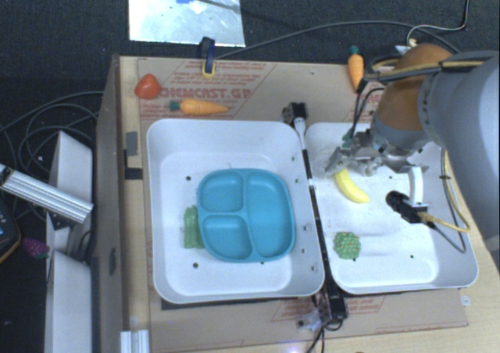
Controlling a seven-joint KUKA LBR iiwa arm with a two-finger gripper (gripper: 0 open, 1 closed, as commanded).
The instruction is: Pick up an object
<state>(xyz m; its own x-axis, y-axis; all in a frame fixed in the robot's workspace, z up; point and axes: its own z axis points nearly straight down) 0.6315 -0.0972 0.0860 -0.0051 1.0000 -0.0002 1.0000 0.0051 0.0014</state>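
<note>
The yellow banana (351,186) lies in the right bin (457,269), in its rear half near the wall it shares with the left bin (168,187). The gripper (348,160) is positioned directly above the banana's rear end, very close to it. Whether the gripper is open or closed cannot be determined, and nothing is seen held in it. A green knobbly object (347,245) lies nearer the front of the same bin, apart from the banana.

The left bin contains a blue divided plate (244,215), lying flat at the centre. A green item (191,228) lies against the plate's left edge.

Both bins sit on a brown cardboard surface (258,78). Behind the left bin this surface carries an orange carrot (199,107) and a red-orange rounded object (147,87). A second carrot (356,69) lies behind the right bin. Dark carpet (47,16) surrounds the bench, with a shiny sheet (186,0) laid on it.
</note>
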